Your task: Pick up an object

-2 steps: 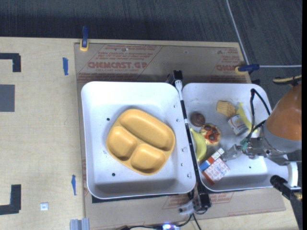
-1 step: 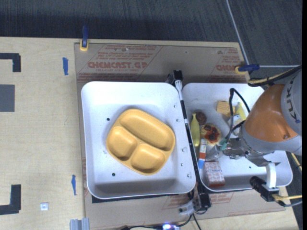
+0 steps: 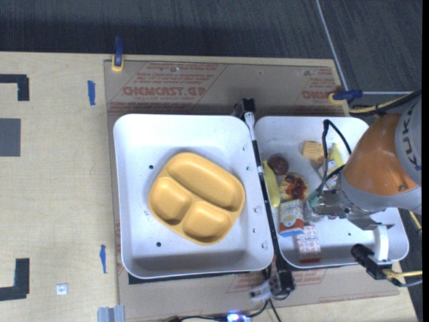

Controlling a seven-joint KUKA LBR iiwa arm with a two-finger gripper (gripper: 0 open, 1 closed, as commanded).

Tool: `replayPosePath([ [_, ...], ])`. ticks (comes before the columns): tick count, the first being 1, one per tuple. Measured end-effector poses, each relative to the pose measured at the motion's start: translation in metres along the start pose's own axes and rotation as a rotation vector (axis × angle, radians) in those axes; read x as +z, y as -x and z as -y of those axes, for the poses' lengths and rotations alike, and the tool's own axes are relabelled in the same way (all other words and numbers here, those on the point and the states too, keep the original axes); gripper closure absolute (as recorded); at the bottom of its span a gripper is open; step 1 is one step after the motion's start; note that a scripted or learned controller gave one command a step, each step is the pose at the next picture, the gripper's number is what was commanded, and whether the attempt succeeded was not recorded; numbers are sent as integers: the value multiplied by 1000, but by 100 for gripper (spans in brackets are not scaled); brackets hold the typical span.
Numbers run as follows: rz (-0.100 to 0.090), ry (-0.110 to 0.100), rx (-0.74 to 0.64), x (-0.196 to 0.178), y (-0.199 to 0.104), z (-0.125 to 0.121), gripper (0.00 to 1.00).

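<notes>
The right bin (image 3: 395, 247) holds a cluster of small objects. A long yellow piece (image 3: 270, 185) lies along its left wall, with a brown round item (image 3: 277, 164) and a red lumpy item (image 3: 293, 185) beside it. A pale yellow block (image 3: 312, 150) and another yellow item (image 3: 335, 157) sit further back. A white and orange packet (image 3: 290, 215) and a small red and white box (image 3: 308, 242) lie toward the front. My gripper (image 3: 321, 204) hangs low over the bin's middle, just right of the packet and the red item. The wrist hides its tips.
The left bin (image 3: 134, 139) holds a yellow three-compartment tray (image 3: 195, 196). A black divider (image 3: 258, 173) runs between the bins. The grey and orange arm (image 3: 382, 163) covers the right bin's right half. A black cable (image 3: 335, 139) loops above the gripper.
</notes>
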State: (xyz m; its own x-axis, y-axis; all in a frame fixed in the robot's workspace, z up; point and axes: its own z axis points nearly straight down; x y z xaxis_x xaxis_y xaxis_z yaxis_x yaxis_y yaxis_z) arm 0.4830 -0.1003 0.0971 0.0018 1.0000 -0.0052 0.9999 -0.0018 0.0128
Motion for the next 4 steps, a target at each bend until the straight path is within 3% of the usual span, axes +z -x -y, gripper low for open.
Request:
replayPosePath([
  [1, 0, 0, 0, 0, 0, 0, 0],
  [2, -1, -8, 1, 11, -6, 3, 0],
  [3, 0, -2, 1, 0, -7, 1, 100],
  [4, -1, -2, 0, 0, -7, 1, 0],
])
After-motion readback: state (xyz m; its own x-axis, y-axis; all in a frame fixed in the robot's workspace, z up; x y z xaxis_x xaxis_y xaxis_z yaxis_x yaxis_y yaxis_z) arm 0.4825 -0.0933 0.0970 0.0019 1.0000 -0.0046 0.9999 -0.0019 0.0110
